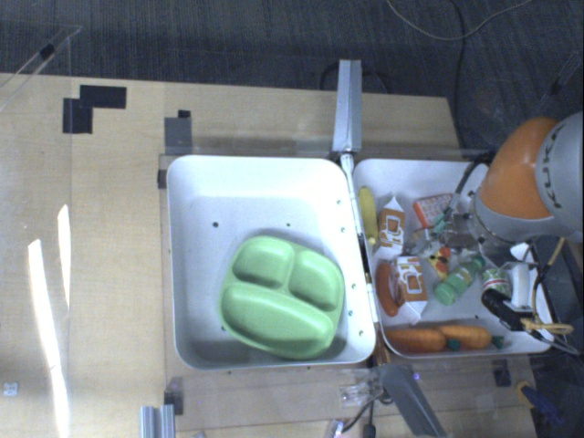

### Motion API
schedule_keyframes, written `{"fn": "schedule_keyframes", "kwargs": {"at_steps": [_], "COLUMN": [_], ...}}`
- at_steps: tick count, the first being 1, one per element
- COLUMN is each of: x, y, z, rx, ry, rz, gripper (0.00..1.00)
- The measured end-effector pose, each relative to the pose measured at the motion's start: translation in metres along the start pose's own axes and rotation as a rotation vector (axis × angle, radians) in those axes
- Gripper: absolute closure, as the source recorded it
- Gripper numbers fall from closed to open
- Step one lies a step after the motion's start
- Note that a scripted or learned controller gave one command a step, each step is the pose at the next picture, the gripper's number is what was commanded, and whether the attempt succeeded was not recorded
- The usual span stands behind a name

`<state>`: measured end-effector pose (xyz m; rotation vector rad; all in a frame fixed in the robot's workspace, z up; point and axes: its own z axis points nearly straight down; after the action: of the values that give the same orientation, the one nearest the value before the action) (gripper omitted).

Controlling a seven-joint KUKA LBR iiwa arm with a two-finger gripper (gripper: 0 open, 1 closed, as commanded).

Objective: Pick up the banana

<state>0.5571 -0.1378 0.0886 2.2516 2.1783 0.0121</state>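
Over the right bin [415, 166] we found the end effector [449, 235], low among the clutter near the bin's middle; whether it was open or closed on anything we could not tell, since the small items hid it. We counted two white bins on the table [109, 245]. The left bin [196, 190] held one thing, a green divided tray [283, 295] with three compartments, lying upside down. We saw one banana [367, 212] lying along the right bin's left wall, toward the far end, apart from the end effector. Beside it stood one small carton [391, 224]. Nearer the front we counted one sausage [386, 288], one printed packet [411, 278], one green bottle [453, 285] and two carrots [443, 338] end to end along the near wall.
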Motion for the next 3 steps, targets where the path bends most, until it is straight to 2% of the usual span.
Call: {"fn": "schedule_keyframes", "kwargs": {"at_steps": [1, 2, 3], "x": [0.009, 0.047, 0.0], "y": [-0.036, 0.009, 0.115], "z": [-0.013, -0.029, -0.037], "rx": [0.004, 0.005, 0.002], "ry": [0.001, 0.002, -0.001], "rz": [-0.31, -0.386, -0.233], "gripper": [0.0, 0.0, 0.0]}}
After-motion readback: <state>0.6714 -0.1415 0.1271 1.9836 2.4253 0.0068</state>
